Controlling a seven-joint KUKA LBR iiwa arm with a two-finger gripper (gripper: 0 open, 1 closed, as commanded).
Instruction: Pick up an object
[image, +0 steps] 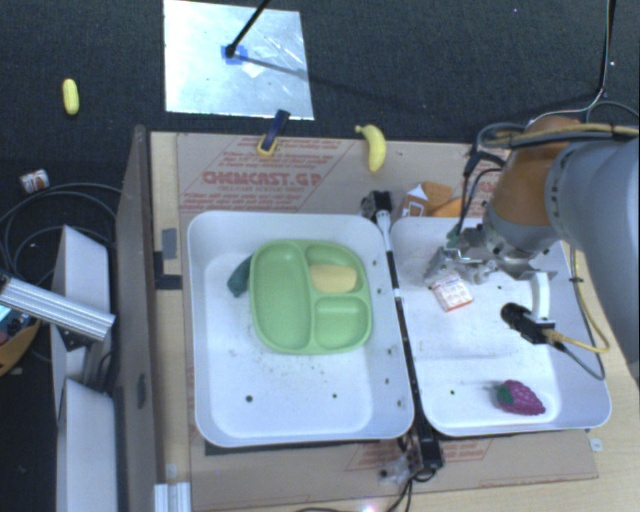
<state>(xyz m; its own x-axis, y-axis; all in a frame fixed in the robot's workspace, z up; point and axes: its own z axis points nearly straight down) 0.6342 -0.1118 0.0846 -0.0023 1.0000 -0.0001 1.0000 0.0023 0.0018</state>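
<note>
The metal hand (452, 262) hangs low over the right bin (580, 400), just above a small red-and-white carton (452, 293) lying flat on the smooth white plastic; I cannot tell whether it is clenched or released. A knobbly purple bunch of grapes (520, 397) sits near that bin's front corner, while the left bin (215, 400) holds a glossy green divided plate (300, 310) with a soft yellow lump (334, 276) in one compartment. Brown printed cardboard (260, 175) covers the surface, a yellow banana (374, 146) rests on its far edge, and dark carpet (80, 50) lies beyond.

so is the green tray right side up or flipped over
Right side up: the green tray in the left bin shows its compartments facing up, with a yellow item resting in one.
</note>
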